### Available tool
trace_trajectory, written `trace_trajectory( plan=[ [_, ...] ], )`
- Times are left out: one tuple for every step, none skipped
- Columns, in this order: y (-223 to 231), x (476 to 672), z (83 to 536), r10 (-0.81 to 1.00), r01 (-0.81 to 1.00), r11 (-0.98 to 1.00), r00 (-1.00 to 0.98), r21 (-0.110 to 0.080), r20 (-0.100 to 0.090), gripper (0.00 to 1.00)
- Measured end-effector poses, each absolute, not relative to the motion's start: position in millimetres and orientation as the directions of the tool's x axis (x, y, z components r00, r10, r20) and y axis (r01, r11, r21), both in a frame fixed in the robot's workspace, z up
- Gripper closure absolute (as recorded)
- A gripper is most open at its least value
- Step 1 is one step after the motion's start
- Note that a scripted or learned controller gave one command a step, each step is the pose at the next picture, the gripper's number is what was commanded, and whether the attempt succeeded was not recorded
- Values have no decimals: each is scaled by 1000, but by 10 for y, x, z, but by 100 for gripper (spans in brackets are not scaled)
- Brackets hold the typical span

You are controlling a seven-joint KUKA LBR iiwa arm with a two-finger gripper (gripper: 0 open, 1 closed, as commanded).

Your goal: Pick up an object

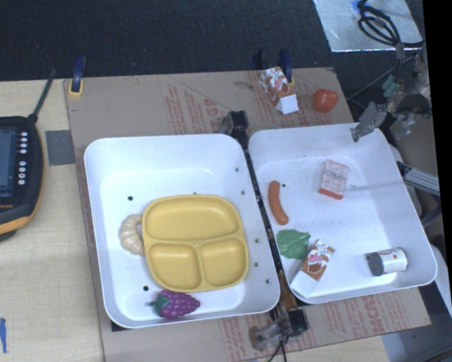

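Front edge: you see purple grapes point(177, 304) in the left bin point(107, 180), below the yellow divided tray point(194, 241).
Right bin point(405, 223): you have a sausage point(276, 201), a green leaf point(293, 243), a small carton point(318, 259), a red-and-white packet point(333, 179) and a can point(387, 262), all apart.
Surface beyond: another carton point(278, 88) and a tomato point(325, 100).
End effector point(364, 129): at the right bin's far right corner; you cannot tell its opening.

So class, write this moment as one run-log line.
tool: over right white bin corner | red-white carton: lying in bin | pick: not done
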State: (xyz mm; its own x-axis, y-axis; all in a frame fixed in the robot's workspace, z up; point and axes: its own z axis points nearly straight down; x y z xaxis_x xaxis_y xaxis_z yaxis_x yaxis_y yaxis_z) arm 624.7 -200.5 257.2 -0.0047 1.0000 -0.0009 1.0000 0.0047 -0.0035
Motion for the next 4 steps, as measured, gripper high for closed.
trace_trajectory(
  plan=[
    [-1471,5598,1583,1000,1000,5,-5,-6,0,0],
    [-1775,6121,912,1000,1000,6,-6,-4,-1,0],
    [-1782,6126,1021,1000,1000,9,-9,-5,-2,100],
    [-1198,6136,1556,1000,1000,6,-6,-2,-1,100]
  ],
)
